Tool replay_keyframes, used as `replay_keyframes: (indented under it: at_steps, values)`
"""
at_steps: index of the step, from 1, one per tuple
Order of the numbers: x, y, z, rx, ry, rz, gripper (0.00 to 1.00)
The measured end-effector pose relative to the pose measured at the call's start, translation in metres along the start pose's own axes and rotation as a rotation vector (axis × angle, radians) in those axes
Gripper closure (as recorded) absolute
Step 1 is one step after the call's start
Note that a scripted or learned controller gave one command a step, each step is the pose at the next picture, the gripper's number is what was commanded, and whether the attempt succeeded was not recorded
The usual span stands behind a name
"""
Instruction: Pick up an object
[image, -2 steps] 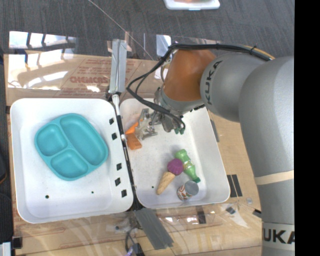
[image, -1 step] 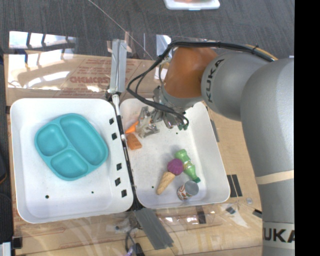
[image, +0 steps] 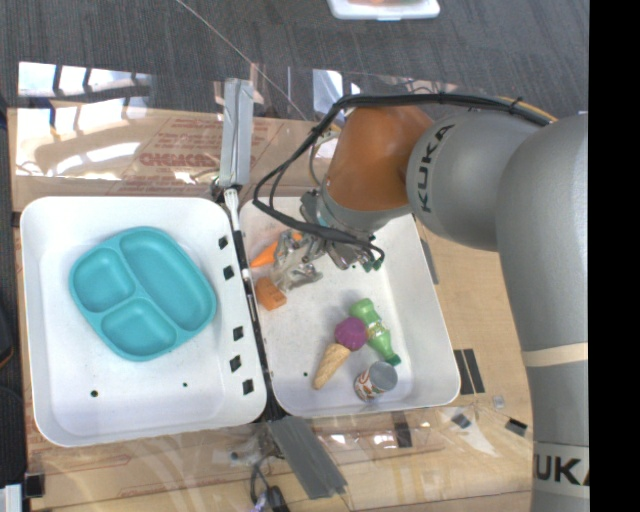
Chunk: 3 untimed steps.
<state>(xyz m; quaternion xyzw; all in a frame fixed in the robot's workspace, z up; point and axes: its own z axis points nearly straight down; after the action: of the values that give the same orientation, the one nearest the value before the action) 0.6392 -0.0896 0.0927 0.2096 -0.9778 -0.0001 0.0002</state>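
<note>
Arm (image: 470, 190) reached in from right, over right bin (image: 425, 300). Gripper (image: 292, 265) low near bin's upper left, just above orange block (image: 270, 293); could not tell how it was set. Ice-cream cone (image: 338, 350), green bottle (image: 375, 327), small cup (image: 375, 380) lay lower centre. Teal plate (image: 143, 292) in left bin (image: 60, 400).
</note>
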Motion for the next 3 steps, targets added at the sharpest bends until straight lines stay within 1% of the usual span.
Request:
replay_keyframes:
  at_steps: [1, 2, 3]
  values:
    - [-0.002, 0.001, -0.012, 0.002, -0.003, -0.004, 1.00]
    - [-0.017, -0.009, -0.002, 0.003, -0.006, -0.076, 1.00]
    - [-0.020, -0.009, -0.014, 0.007, -0.012, -0.079, 1.00]
